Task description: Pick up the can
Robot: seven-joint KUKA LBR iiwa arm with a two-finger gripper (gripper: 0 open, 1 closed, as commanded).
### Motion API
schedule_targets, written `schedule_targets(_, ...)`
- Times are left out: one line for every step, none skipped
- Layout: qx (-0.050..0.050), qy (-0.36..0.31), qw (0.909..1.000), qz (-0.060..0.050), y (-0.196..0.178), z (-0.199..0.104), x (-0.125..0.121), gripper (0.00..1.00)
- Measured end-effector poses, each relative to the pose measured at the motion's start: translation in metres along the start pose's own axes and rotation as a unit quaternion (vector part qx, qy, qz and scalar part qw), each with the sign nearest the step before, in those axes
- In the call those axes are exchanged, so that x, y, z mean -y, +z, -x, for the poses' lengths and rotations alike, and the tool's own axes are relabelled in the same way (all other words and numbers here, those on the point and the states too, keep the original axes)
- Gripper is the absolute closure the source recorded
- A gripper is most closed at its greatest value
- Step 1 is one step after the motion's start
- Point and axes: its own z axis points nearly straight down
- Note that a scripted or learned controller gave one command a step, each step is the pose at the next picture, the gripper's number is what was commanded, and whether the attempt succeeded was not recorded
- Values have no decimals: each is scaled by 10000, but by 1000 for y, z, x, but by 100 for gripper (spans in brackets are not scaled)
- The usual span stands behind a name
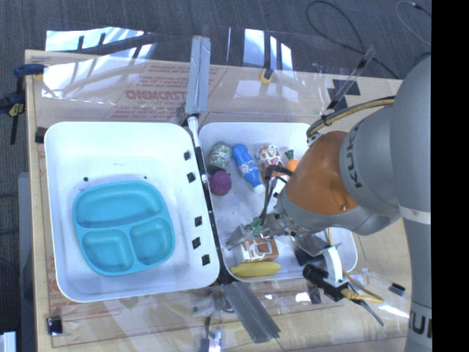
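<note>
Robot lab, bench (pixel 110 86), white bins (pixel 58 196), cables (pixel 344 20)

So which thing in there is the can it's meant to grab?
Look in the right-hand white bin, along its far edge. The can stands between a blue bottle and the arm's orange band; its busy, multicoloured printed label sets it apart.

I see a blue divided tray (pixel 123 226) in the left bin (pixel 58 196). Right bin (pixel 227 134): banana (pixel 256 269) at near edge, purple ball (pixel 220 182), blue bottle (pixel 247 166), small carton (pixel 259 250) just above the banana.
</note>
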Motion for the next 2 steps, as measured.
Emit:
schedule_targets(12, 1183, 9930, 16, -112, 66, 14, 0)
schedule_targets(11, 1297, 9916, 18, -151, 47, 10, 0)
